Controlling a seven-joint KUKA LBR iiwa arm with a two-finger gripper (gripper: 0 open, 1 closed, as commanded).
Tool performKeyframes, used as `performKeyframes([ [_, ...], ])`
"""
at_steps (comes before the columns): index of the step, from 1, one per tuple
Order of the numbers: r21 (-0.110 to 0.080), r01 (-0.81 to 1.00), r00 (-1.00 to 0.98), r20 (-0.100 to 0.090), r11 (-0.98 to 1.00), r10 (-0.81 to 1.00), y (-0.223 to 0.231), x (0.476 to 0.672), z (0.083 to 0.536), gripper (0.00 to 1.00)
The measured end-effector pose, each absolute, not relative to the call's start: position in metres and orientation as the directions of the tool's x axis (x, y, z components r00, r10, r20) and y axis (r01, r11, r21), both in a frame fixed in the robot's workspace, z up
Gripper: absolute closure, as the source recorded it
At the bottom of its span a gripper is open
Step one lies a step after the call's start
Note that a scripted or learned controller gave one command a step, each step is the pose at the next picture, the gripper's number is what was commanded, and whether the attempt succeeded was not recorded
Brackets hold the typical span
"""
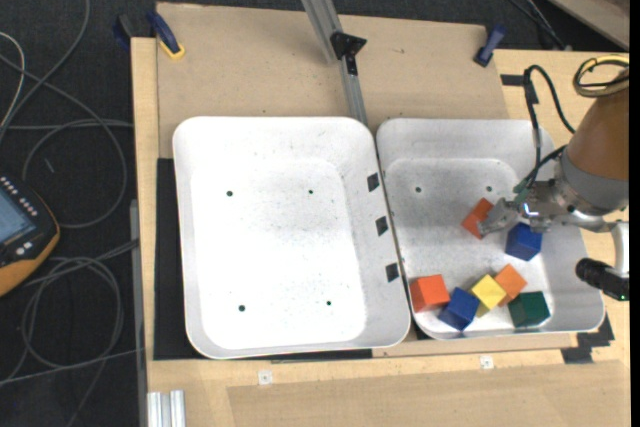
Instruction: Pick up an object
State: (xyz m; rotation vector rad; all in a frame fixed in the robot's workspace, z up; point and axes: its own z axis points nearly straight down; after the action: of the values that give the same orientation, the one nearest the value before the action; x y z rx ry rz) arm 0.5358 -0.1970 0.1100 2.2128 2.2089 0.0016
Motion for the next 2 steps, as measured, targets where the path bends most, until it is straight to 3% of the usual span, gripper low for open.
performKeyframes([
  [1,0.020,1.000,0.001,-0.010,-0.001,1.000,-0.197,0.538,0.125,1.00],
  [2,0.007,1.000,-0.002,-0.002,0.002,1.000,-0.189,0.544,0.173,1.00],
])
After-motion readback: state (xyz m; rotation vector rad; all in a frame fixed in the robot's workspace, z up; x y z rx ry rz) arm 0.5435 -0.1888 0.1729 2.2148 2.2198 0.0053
